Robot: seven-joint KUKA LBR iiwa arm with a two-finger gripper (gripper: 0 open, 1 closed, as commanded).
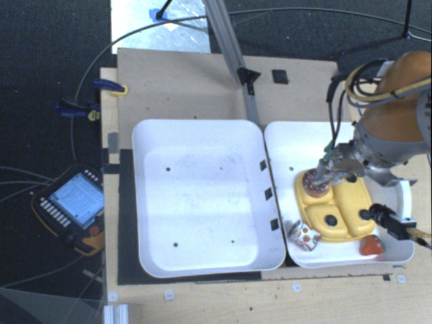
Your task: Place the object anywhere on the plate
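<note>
I see the gripper (325,174) down over a brown doughnut-like piece (315,182) on the yellow sectioned plate (341,211), near the right bin's (283,147) middle; I cannot tell its jaw state. Risks as I judge them: dragging the plate toward the patterned cup (305,235) at the front edge, or lifting nothing.

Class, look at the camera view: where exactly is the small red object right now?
The red object lies in the right bin, at its near right corner, just beside the yellow plate and not on it.
</note>
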